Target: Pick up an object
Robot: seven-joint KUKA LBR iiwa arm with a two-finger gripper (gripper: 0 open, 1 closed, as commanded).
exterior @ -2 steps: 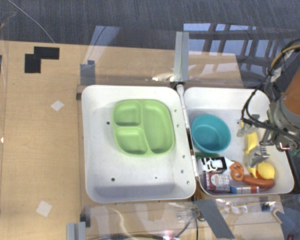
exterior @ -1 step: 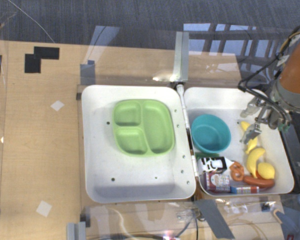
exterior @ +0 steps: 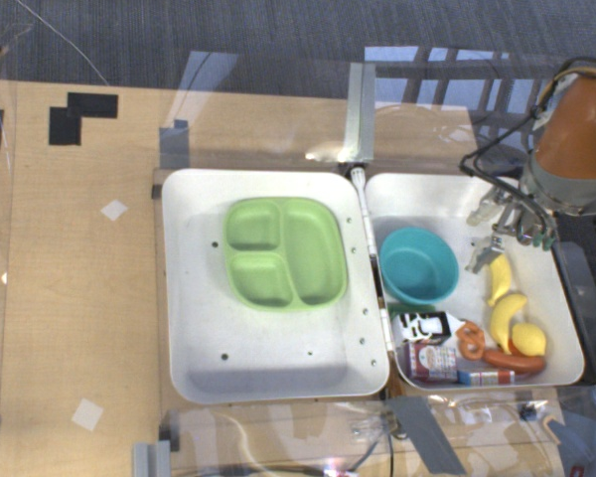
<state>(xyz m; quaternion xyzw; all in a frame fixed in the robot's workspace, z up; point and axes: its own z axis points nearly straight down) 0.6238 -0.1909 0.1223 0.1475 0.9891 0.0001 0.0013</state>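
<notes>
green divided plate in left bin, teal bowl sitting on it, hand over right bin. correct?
One error: the teal bowl is not on the green divided plate; the camera view shows it in the right bin. The plate is in the left bin, hand over the right.

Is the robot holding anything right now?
No, nothing sits between the jaws. The gripper hangs open over the right bin, just above the banana.
</notes>
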